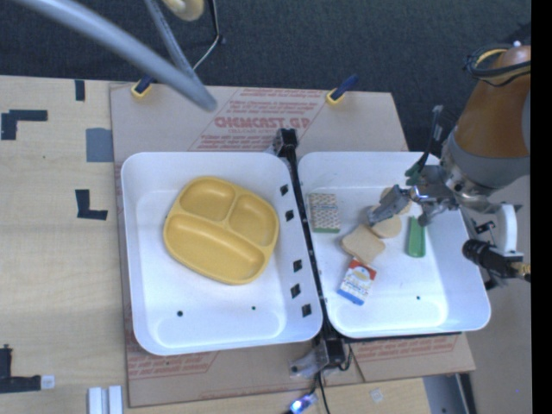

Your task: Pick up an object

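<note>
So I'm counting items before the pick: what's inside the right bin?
The right bin holds a patterned sponge, two tan blocks, a green marker and a small carton. The tool covers part of the upper block.

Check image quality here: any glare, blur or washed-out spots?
Camera view: even, soft light; the right bin floor is washed out near white; the grey bar at top left is out of focus; the gripper area is soft, so small items read poorly.

Bench (pixel 52 231): pale wood-grain top with dark markings. Directly on it: printed cardboard sheet (pixel 259 119); on that, left white bin (pixel 142 317) and right white bin (pixel 457 304), side by side, touching.
</note>
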`<state>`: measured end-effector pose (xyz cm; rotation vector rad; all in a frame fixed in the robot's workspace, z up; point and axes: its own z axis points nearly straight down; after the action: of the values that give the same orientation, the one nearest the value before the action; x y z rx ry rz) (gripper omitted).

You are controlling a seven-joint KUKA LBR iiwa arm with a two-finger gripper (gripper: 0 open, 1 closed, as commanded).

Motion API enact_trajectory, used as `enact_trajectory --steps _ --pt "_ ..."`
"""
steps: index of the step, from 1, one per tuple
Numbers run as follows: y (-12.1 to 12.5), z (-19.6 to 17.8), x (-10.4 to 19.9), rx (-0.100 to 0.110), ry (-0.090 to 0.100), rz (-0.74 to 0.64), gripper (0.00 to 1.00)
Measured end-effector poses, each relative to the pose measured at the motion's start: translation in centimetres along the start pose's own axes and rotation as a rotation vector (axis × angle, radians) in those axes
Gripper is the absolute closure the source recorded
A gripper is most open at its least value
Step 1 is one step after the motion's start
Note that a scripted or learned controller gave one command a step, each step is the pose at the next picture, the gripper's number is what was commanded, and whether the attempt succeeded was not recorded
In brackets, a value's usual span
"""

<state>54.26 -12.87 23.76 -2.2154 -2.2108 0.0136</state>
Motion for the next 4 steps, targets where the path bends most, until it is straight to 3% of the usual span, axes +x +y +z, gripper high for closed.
enact_trajectory --steps 1,4 --pt "0.2 -0.7 0.0 -0.012 -0.002 -0.004 0.0" --pt "1.3 13.4 -0.7 -0.008 -0.002 -0.003 0.0"
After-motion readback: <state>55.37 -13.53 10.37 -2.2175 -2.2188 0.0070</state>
